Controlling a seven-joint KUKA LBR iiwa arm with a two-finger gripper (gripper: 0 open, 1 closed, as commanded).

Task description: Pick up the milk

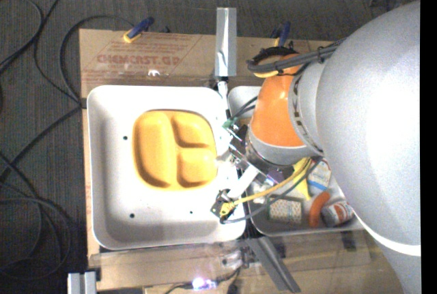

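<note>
I am looking down on a robotics lab. Loose black cables [41, 170] trail over grey carpet [34, 26], a cardboard sheet [136, 57] is fixed to the counter with blue clamps [138, 28], and two white bins [109, 217] sit beneath the big grey arm [382, 129].

Tray [173, 148] in left bin [109, 217]

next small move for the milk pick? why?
Probably lift the arm a little and re-image before descending. Its body covers most of the right bin, where I can make out an orange item and a speckled block but no certain milk. The yellow tray lies in the left bin.
</note>
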